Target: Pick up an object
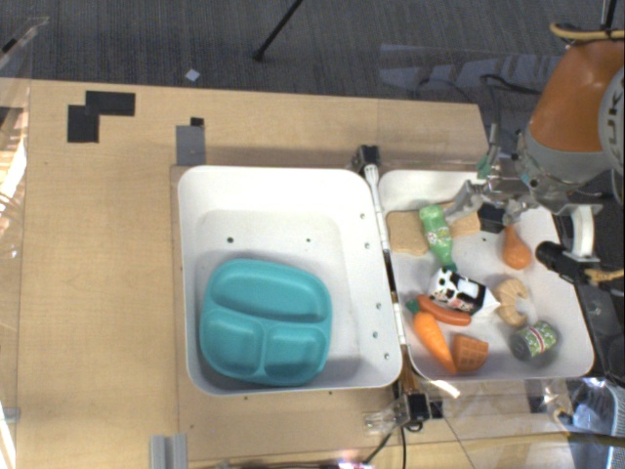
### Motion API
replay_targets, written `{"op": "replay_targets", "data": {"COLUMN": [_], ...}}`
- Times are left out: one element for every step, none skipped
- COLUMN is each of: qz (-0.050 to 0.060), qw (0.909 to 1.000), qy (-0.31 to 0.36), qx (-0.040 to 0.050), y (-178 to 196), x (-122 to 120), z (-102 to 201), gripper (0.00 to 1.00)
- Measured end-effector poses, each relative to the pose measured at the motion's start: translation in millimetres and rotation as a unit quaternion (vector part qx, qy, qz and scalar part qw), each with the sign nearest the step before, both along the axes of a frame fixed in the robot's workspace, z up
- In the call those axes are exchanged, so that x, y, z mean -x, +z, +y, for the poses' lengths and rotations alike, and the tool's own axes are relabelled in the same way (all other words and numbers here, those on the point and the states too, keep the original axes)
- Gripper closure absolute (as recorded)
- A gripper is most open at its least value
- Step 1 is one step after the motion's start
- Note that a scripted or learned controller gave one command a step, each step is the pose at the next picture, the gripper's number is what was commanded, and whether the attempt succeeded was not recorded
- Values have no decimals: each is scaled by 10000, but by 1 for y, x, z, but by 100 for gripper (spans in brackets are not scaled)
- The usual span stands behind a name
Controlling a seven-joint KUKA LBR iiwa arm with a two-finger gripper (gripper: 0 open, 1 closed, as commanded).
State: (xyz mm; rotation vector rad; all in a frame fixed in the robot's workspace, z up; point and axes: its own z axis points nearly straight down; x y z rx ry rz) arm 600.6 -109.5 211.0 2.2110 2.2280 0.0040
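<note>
The right bin [485,262] holds several toy foods. A green bottle [437,231] lies beside a tan bread slice [405,233] at the back left. An orange egg shape [517,249] rests near the back right. A black-and-white cow toy [456,289] sits mid-bin above a red sausage [444,311], a carrot [433,337] and an orange wedge [470,352]. A green can [535,340] lies at the front right. My gripper [485,206] hangs over the bin's back edge, between the bottle and the egg shape, open, with nothing between its fingers.
The left bin [273,198] holds a teal divided plate [264,320] at its front. A tan lumpy piece [510,291] lies right of the cow toy. The arm's orange band [576,96] rises at the far right. Black brackets stand near the bins' back corners.
</note>
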Motion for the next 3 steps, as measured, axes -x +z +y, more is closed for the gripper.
{"op": "replay_targets", "data": {"qz": [-77, -122, -38], "qw": [9997, 9996, 9932], "qy": [242, 263, 1167], "qx": [11, 12, 3], "y": [-115, -102, -22], "x": [-27, -30, 14], "z": [-3, 0, 51], "gripper": [0, 100, 100]}}
